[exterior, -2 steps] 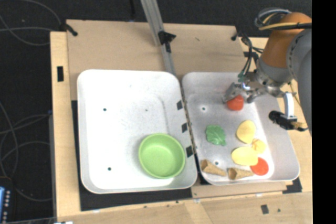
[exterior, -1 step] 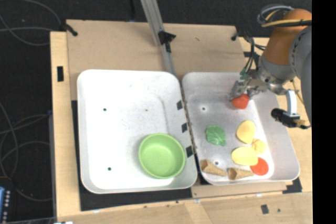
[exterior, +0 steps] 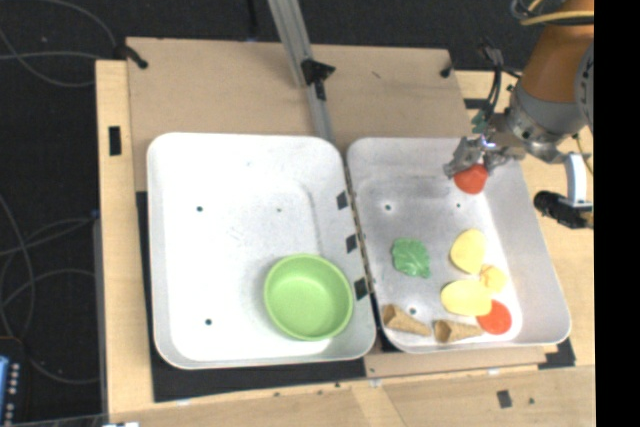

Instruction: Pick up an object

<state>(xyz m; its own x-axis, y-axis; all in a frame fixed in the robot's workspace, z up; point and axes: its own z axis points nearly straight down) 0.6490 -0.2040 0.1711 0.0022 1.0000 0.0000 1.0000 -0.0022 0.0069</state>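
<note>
My gripper reaches in from the right over the far right part of the right bin. A small red round object sits at its fingertips, pinched between the fingers. Lower in the same bin lie a green leafy piece, two yellow pieces, another red piece and two tan cone shapes.
A green bowl stands in the near right corner of the left bin. A slanted metal pole rises from behind the bins' shared edge. Cables lie on the dark floor at left.
</note>
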